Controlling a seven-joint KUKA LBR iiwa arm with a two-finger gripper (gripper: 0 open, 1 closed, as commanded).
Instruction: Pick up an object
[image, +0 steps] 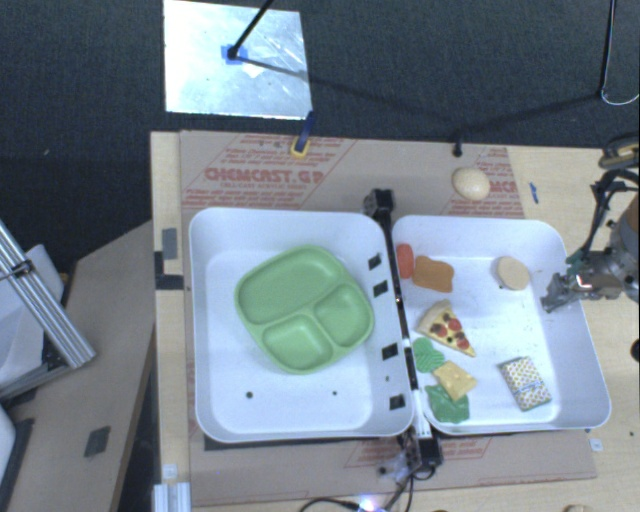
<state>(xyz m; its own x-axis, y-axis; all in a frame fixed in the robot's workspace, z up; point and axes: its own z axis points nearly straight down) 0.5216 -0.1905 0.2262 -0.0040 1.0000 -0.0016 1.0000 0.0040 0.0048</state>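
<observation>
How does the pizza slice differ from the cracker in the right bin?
The pizza slice is a triangle, yellow with red spots; the cracker is a pale speckled rectangle. The pizza slice lies near the bin's middle, beside the green leaf; the cracker lies apart, near the front right corner. Both lie flat in the right bin.
</observation>
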